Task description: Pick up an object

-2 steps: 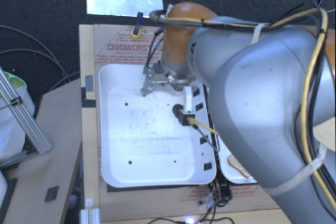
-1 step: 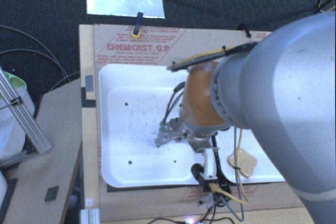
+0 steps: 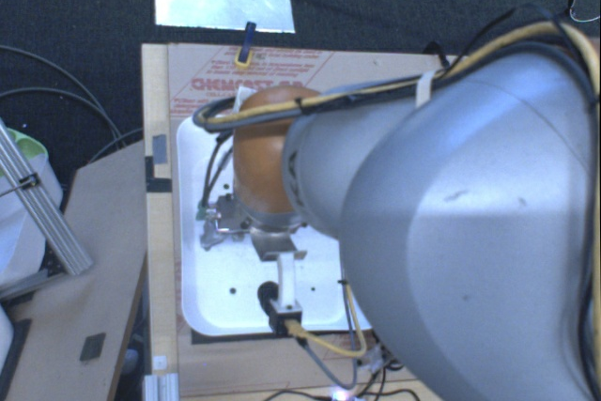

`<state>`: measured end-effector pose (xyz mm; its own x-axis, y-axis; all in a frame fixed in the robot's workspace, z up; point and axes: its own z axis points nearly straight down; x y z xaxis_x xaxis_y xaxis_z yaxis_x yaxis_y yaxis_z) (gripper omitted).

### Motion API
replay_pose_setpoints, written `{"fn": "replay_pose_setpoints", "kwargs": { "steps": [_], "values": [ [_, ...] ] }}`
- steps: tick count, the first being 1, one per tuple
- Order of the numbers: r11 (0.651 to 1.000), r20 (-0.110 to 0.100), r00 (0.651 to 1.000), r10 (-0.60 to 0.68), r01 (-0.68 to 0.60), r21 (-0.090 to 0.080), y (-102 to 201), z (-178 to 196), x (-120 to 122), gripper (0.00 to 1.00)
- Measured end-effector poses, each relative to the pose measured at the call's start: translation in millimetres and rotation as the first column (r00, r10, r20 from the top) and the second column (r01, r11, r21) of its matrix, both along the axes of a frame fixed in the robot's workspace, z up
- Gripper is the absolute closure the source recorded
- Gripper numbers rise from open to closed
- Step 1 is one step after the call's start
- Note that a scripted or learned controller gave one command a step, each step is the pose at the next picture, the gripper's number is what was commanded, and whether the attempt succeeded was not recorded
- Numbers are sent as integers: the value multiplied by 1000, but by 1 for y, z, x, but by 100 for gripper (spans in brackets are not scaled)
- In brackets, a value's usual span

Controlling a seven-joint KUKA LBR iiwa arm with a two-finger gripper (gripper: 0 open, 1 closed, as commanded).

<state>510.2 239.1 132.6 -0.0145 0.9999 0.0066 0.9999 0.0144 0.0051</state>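
While sweeping in from left of the white bin [image 3: 188, 202], spotting a slanted metal rail [image 3: 42, 207] well clear of it, lying over a pale worktop [image 3: 103, 202]. Nothing to grab out there.

On to the bin's left wall and the floor beside it: bare white plastic, with only a couple of small dark dots. Poking out past the bin's far edge, a cardboard sheet [image 3: 282, 70] with red print.

Now over the middle of the bin. Orange band [image 3: 258, 160] of the arm [image 3: 470, 221], and just below it the gripper [image 3: 246, 225], hanging low over the bin floor. Cannot tell whether open or closed, with the wrist blocking the line of sight.

Cannot place the object either. Probably tucked beneath the wrist, or under the big grey bulk covering the bin's right side.

Judging by that, likely small, low and light. Best treated as slippery on that smooth floor and prone to skating away from a glancing touch. Would take it across its narrowest span, near the middle, squarely from above. Stiffness and fragility impossible to call from here.
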Motion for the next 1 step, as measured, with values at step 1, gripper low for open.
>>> {"fn": "replay_pose_setpoints", "kwargs": {
  "steps": [1],
  "values": [
    [1000, 5, 1000, -17, 17, -7, -44, -4, 111, 0]
  ]
}}
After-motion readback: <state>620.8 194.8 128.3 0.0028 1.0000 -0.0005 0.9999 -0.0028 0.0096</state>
